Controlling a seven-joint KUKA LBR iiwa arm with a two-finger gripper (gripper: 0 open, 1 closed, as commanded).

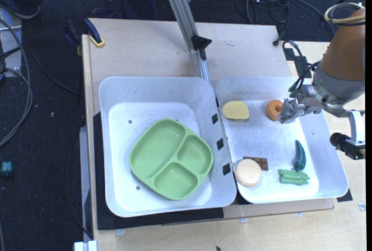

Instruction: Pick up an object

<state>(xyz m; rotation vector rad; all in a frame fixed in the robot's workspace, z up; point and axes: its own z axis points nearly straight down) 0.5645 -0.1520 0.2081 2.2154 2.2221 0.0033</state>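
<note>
My gripper point(286, 113) hangs over the far right part of the right bin point(325, 183), right beside a small orange object point(274, 110) that lies at its left. A pale yellow piece point(235, 110) lies at the bin's far left. Near the front are a cream round object point(249, 173) with a brown piece point(259, 162) behind it. A dark teal pepper-like object point(299, 155) and a green leafy piece point(293, 177) lie at the front right. Nothing shows between the fingers.
The left bin point(116, 128) holds a green divided plate point(171, 158). A slanted metal pole point(177, 0) rises behind the bins. The arm's orange band point(346, 49) stands over the bench's right side.
</note>
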